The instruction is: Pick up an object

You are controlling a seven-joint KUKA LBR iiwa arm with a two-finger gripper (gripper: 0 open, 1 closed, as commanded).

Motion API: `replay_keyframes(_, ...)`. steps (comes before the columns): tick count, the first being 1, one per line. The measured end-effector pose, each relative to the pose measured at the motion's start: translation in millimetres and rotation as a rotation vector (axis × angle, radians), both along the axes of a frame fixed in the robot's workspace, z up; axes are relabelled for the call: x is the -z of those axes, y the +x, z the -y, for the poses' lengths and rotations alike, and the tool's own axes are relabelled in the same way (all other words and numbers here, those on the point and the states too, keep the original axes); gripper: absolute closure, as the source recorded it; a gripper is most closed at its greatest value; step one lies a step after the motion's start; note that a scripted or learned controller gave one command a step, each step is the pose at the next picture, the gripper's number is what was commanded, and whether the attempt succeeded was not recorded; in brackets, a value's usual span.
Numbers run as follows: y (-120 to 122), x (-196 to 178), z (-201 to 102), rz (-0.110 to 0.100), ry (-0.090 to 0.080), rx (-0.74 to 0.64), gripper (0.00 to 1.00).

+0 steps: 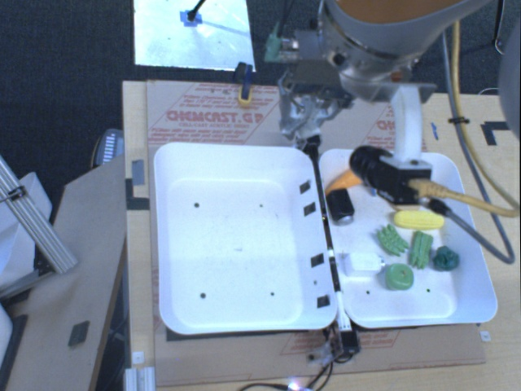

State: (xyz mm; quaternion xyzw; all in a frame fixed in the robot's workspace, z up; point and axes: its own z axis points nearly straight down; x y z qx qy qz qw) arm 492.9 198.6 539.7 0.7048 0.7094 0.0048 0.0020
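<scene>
My gripper (308, 137) hangs above the back rim where the two white bins meet, with nothing visible in it. The objects lie in the right bin (464, 300): an orange piece (340, 181) and a black block (339, 205) nearest the gripper. Further right are a yellow oblong (419, 218), a green toothed piece (391, 239), a green ridged piece (421, 249), a dark teal lump (445, 258), a green round disc (399, 278) and a small white block (365, 261). The gripper touches none of them.
The left bin (236, 243) sits beside the right one, divided by a black-clipped rim (326, 243). A black cylinder on a white bracket (389, 176) with a yellow cable (472, 202) overhangs the right bin's back. Yellow and blue clips (243, 84) stand behind the bins.
</scene>
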Motion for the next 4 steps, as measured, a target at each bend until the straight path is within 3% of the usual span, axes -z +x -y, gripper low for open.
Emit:
replay_keyframes(2,-6,4,154,-0.007,-0.005,0.013,1.0)
replay_keyframes(3,-6,96,104,-0.013,-0.004,0.0,1.0)
replay_keyframes(4,13,-1,131,0.003,-0.003,0.007,1.0)
